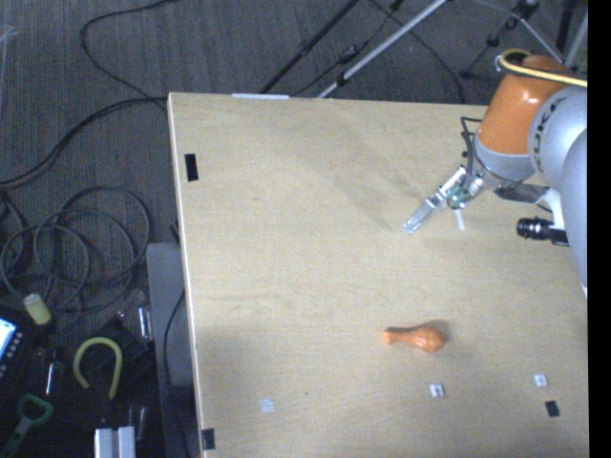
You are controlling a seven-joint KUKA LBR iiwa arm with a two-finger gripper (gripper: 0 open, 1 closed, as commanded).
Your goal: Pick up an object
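Note:
A small orange object (416,337), shaped like a pear or gourd, lies on its side on the tan bench top (286,256), toward the front right. My gripper (417,222) hangs above the bench at the right, slanted down and to the left from the grey arm with its orange band (516,103). It is well behind the orange object, with open bench surface between them and nothing seen in its grasp.
Small markers (436,389) dot the bench's front right, and a black tape mark (191,167) sits near its left edge. Beyond the left edge lie cables (76,246) and tools on the floor. Stand legs (401,22) cross the floor behind the bench.

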